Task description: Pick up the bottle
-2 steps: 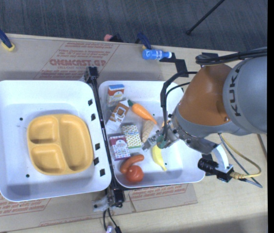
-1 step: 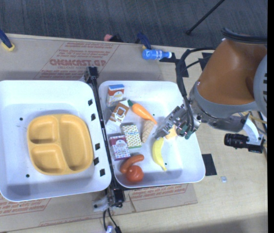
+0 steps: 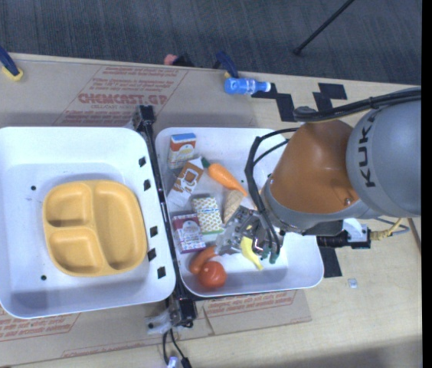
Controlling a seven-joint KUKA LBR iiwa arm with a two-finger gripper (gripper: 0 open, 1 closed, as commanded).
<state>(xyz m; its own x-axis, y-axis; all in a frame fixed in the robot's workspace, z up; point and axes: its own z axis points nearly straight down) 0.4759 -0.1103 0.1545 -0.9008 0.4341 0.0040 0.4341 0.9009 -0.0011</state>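
Bench and floor
A cardboard-covered bench (image 3: 224, 324) is seen against dark grey carpet (image 3: 124, 14), crossed by a black pole (image 3: 335, 15) far right.

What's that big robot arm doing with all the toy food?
The arm reaches in from the right, and its gripper is down in the right bin, among a carrot, a tomato and small boxes. It is meant to pick up a bottle, but nothing shows between its fingers. A yellow tray sits in the left bin.
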